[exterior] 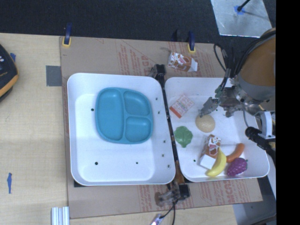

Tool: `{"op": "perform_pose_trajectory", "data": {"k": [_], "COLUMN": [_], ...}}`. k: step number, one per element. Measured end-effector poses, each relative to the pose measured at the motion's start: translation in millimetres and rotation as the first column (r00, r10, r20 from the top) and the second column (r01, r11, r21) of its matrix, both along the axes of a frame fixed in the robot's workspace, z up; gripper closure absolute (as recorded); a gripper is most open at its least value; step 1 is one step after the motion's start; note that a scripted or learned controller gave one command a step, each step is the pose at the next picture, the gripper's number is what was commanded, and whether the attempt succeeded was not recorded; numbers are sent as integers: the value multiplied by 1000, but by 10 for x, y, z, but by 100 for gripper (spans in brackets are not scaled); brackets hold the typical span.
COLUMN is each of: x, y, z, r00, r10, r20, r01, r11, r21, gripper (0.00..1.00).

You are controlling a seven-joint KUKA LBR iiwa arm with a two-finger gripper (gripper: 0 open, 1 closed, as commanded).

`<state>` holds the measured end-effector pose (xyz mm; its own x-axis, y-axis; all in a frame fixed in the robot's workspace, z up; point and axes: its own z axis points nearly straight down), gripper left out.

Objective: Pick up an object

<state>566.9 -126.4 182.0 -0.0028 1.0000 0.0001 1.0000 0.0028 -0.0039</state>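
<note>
- While the gripper (216,105) hangs low over the right bin (187,172), its dark fingers stand apart with nothing between them, the nearer tip pointing down-left toward the beige ball (205,123).
- Nearest the camera, along that bin's front edge, lie a banana (217,164), a purple grape bunch (237,166) and an orange carrot (235,151), with a small carton (210,151) touching the banana's upper end.
- Banana and carrot both run with their long axes slanting from lower left to upper right; neither sits under the fingers.
- Further back, a green broccoli-like piece (183,136) sits near the bin's left wall.
- Next comes the ball, just below and a little left of the fingertips, the closest candidate by my reading; being round, it has no long axis to match.
- Beyond it a flat red-and-white packet (181,105) lies tilted.
- In the left bin (79,125) rests a blue divided plate (124,115).
</note>
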Motion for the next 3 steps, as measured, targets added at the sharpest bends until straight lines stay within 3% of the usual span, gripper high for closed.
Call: {"op": "perform_pose_trajectory", "data": {"k": [1, 2, 3], "x": [420, 37, 40], "y": [-37, -255, -264], "z": [-769, -906, -798], "r00": [1000, 1000, 1000], "r10": [4, 2, 5], "r20": [0, -1, -1], "r01": [-4, -2, -5], "r11": [1000, 1000, 1000], "r21": [-1, -1, -2], "gripper": [0, 0, 100]}}
